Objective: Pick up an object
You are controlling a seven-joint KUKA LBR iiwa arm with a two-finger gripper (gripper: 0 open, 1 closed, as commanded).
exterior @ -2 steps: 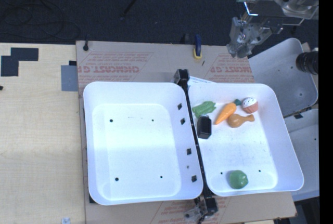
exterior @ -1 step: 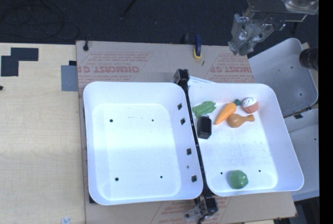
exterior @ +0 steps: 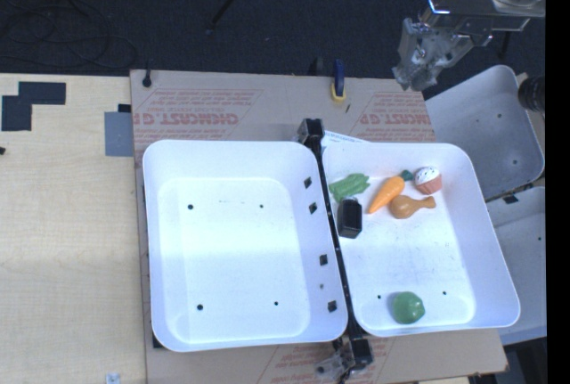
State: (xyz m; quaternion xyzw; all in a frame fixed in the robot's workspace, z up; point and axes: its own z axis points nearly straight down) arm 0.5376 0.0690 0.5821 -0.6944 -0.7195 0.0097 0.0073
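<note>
Several toy foods lie in the right bin [exterior: 463, 284]. A green leafy piece [exterior: 349, 186] rests near the bin's left wall, with a black block [exterior: 350, 218] just below it. An orange carrot [exterior: 386, 193], a tan drumstick [exterior: 411, 207] and a small cupcake [exterior: 427, 179] cluster at the upper middle. A green round fruit [exterior: 408, 307] sits near the front wall. My gripper [exterior: 419, 70] hangs high above the bench, beyond the right bin's far edge, well apart from all the objects.
The left bin [exterior: 232, 320] stands beside the right one, joined by a black divider with clips [exterior: 322, 222]. Cardboard [exterior: 232, 110] lies under both bins. A grey metal plate [exterior: 499, 119] sits at the right. Cables run across the dark floor behind.
</note>
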